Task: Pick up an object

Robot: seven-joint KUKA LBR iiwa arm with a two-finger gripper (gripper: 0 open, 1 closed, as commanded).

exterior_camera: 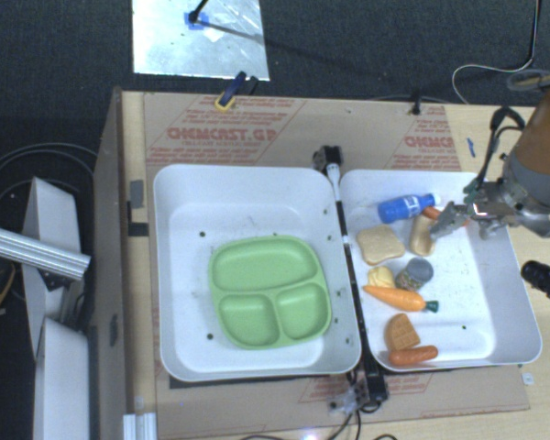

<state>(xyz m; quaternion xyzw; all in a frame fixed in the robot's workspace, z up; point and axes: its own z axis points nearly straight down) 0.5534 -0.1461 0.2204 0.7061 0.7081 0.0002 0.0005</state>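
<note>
The right bin (504,328) holds several toy foods. A blue bottle (406,207) lies at the back, with a slice of toast (379,243) and a tan bread piece (423,236) in front of it. Below them lie a grey round piece (415,271), a yellow piece (380,277), a carrot (399,297), a brown waffle-like piece (402,331) and a red sausage (412,356). My gripper (451,218) hangs low over the bin's back right, just right of the tan bread piece and the bottle's cap end. I see nothing held in it.
The left bin (183,246) carries a green divided plate (269,290). The arm's wrist and orange band (541,154) sit over the right bin's far right edge. A black clamp (330,160) stands at the back between the bins.
</note>
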